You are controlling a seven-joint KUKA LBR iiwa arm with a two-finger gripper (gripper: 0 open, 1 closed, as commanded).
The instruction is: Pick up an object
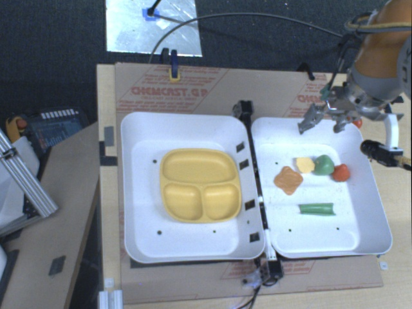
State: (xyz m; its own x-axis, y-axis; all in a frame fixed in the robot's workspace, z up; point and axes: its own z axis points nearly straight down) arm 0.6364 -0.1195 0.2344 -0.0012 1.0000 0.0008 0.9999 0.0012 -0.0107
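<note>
The two-finger gripper (325,120) is observed with its fingers spread apart and nothing between them, poised above the far edge of the right-hand shallow white bin (360,237). Below and nearer the camera, a small cluster of toy foods is noted: a pale yellow block (304,165), a green rounded piece (324,165), a red piece (340,172), an orange flat piece (288,180) and, apart, a green elongated piece (317,208). No candidate is judged as yet selected. A yellow compartmented tray (197,184) occupies the left bin.

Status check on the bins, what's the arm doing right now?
Gripper open, above right bin's far edge, holding nothing. Toy foods lie mid-bin, untouched. Yellow tray in left bin. Path clear.
</note>
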